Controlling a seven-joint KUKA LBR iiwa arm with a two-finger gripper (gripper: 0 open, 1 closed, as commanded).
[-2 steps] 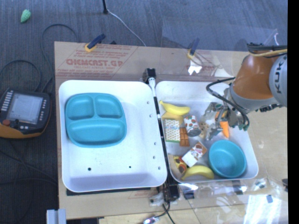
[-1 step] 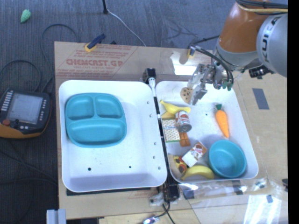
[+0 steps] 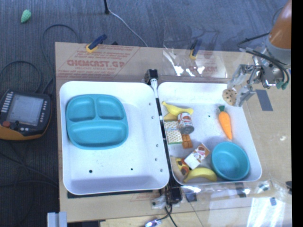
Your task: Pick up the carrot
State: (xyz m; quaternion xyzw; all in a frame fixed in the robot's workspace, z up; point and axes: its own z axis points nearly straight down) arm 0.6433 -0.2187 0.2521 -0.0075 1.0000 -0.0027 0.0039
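— What's the setting?
— A brown bench (image 3: pixel 104 63) on grey carpet, a pendant (image 3: pixel 23 113) at left.

— And the carrot (image 3: pixel 225 123)?
— In the right bin (image 3: pixel 253 148), near its right wall, long axis running near-far, green top at the far end.

— Other contents?
— A blue bowl (image 3: pixel 230 161), two bananas (image 3: pixel 176 109), a can (image 3: pixel 185 123). The left bin (image 3: pixel 142 126) holds a blue tray (image 3: pixel 97 121).

— The gripper (image 3: pixel 240 86)?
— Over the right bin's far right corner; grip state unclear.
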